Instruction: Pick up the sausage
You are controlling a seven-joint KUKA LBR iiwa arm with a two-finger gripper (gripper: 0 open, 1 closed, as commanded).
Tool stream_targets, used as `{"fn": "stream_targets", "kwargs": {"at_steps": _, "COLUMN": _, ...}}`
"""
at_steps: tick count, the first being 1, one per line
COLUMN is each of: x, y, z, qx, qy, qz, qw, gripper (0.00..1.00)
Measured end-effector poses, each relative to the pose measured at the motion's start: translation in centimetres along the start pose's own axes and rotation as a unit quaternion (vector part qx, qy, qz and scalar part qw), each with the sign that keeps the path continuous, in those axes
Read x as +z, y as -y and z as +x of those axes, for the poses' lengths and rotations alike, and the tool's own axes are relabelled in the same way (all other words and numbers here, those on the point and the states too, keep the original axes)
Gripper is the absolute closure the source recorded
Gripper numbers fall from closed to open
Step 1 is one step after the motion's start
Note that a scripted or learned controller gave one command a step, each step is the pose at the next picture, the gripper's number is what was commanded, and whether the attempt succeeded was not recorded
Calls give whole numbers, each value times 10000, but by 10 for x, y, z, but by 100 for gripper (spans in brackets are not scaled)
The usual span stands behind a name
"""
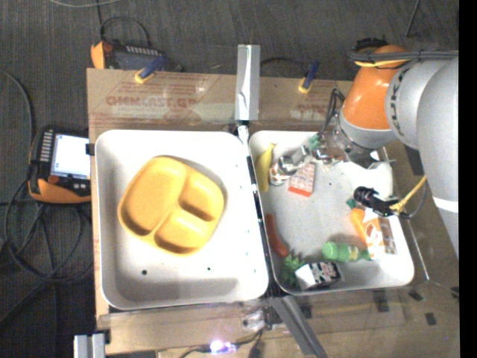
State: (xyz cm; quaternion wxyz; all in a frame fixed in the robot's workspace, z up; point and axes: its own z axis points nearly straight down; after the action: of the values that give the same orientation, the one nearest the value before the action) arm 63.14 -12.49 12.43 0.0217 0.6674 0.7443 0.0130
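Note:
The sausage (274,239) is a thin red-brown stick lying along the left wall of the right bin (328,218), a little below the middle. My gripper (288,165) reaches in from the right at the bin's upper left, between a yellow banana (263,167) and a red and white packet (302,179). It sits well above the sausage in the view and apart from it. Nothing shows held in it.
A green bottle (343,252), a white and black carton (319,274) and a green leafy item (291,262) lie along the right bin's front. An orange carton (376,233) sits at its right. The left bin (112,267) holds a yellow divided plate (173,203).

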Motion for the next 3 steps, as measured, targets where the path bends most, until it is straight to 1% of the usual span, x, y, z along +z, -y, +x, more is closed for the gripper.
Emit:
{"fn": "stream_targets", "kwargs": {"at_steps": 1, "x": 1, "y": 0, "z": 0, "qx": -1, "qy": -2, "qz": 5, "qw": 10000, "gripper": 0}}
{"fn": "stream_targets", "kwargs": {"at_steps": 2, "x": -4, "y": -31, "z": -59, "qx": 1038, "qy": -26, "qz": 251, "qw": 9943, "gripper": 0}}
{"fn": "stream_targets", "kwargs": {"at_steps": 3, "x": -3, "y": 20, "z": 26, "qx": 449, "qy": -67, "qz": 259, "qw": 9986, "gripper": 0}}
